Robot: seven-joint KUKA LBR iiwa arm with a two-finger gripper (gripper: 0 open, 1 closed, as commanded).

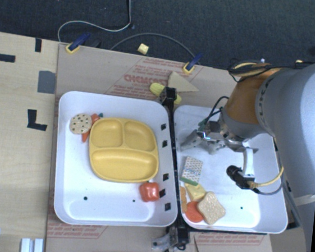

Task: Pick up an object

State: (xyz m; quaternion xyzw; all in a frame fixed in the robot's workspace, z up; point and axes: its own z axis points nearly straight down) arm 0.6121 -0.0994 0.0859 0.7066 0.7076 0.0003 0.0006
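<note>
Hand (203,138) hangs low in the right bin (260,216) with fingers spread apart, holding nothing, just above the checkered block (192,170).

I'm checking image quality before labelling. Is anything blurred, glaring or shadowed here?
In the camera view the yellow plate and cookie in the left bin are fairly sharp; the arm looms large and soft-edged at right; its gripper casts a faint shadow on the right bin; the white bins show no strong glare.
</note>
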